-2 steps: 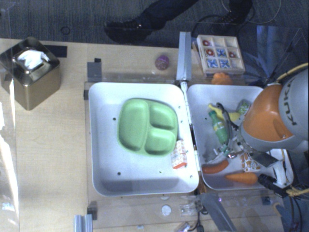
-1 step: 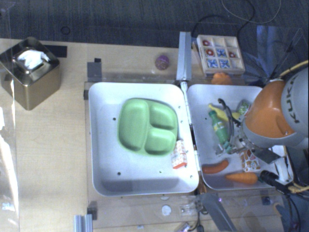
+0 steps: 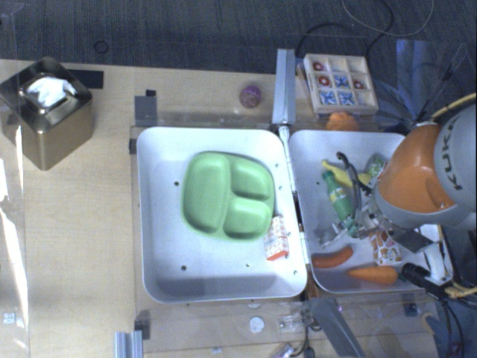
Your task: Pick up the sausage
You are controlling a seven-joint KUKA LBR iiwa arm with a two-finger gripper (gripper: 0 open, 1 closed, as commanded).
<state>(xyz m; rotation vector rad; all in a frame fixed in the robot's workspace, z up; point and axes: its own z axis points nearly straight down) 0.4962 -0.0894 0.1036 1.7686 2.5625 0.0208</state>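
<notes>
The sausage [image 3: 332, 258], reddish-orange and slightly curved, lies near the front-left corner of the right bin [image 3: 302, 200]. My gripper [image 3: 344, 230] hangs low in that bin, just above and a little right of the sausage, next to a green bottle [image 3: 340, 200]. The grey wrist and the orange band [image 3: 416, 174] cover the bin's right half. Nothing can be made out in the gripper's hold from this angle.
An orange carrot [image 3: 373, 275] lies right of the sausage, with a banana [image 3: 337, 175] and a printed packet [image 3: 384, 248] nearby. The left bin [image 3: 160, 274] holds a green divided plate [image 3: 227, 195] and a red-white packet [image 3: 277, 239]. A brown box [image 3: 48, 121] stands at the far left.
</notes>
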